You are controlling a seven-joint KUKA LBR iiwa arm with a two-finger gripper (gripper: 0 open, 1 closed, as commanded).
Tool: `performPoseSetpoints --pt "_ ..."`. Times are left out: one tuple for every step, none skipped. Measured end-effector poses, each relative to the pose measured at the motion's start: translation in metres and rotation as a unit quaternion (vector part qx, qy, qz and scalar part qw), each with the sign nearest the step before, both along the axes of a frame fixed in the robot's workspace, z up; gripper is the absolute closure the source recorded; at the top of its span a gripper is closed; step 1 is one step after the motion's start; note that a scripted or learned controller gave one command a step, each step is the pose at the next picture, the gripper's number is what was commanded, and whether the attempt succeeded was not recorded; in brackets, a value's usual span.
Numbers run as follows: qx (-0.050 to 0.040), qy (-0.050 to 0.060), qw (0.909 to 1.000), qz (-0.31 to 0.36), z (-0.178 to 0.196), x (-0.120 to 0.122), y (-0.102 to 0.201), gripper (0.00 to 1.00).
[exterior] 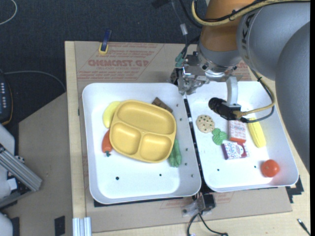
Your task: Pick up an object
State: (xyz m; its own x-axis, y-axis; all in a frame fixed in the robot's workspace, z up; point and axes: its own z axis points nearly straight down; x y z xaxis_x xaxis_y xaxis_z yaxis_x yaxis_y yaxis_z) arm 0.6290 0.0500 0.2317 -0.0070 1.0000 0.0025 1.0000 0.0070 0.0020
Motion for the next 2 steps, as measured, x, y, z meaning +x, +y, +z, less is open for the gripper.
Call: performPoseSetpoints --pt "-0.0013 0.002 1.0000 -0.004 0.000 -0.011 -0.013 1.00" --pt "-0.0013 0.003 1.0000 -0.003 -0.014 -0.005 0.002 1.00"
